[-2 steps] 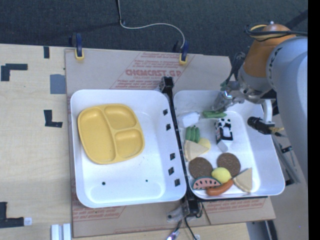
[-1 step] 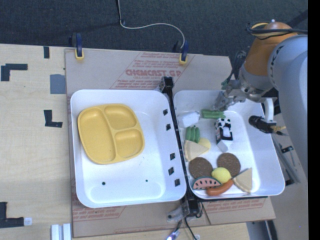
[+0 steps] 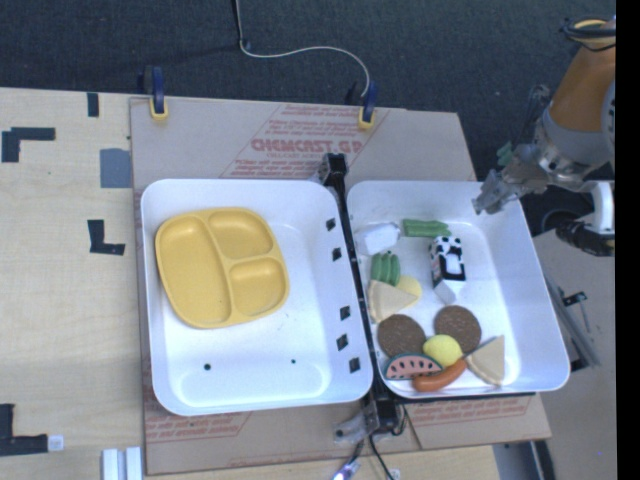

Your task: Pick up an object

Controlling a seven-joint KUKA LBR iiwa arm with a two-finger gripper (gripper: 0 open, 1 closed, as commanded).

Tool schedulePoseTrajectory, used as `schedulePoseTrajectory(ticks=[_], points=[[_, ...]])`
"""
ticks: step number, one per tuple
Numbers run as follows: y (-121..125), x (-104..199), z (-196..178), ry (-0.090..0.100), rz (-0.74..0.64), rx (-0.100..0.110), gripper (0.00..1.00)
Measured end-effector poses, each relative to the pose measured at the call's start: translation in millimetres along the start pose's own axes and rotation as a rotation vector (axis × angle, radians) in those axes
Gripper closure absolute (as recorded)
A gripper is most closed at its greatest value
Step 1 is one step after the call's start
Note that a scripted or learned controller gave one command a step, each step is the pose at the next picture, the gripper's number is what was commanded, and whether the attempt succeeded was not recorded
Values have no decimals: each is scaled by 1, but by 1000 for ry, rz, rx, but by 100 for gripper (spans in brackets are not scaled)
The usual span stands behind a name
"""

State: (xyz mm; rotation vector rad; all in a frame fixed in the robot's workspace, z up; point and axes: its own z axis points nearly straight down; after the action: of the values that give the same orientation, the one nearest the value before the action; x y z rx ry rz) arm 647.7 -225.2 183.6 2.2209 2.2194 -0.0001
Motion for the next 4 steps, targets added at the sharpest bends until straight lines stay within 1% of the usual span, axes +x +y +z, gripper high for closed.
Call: schedulePoseTrajectory(ticks=[1,2,3,4], points=[[1,1,3,0,-1,2,0],[-12,3,73,-1,-5,-20,0],[12,69,99,0,-6,-1,0],[11,68,89,2,-4,2,100]])
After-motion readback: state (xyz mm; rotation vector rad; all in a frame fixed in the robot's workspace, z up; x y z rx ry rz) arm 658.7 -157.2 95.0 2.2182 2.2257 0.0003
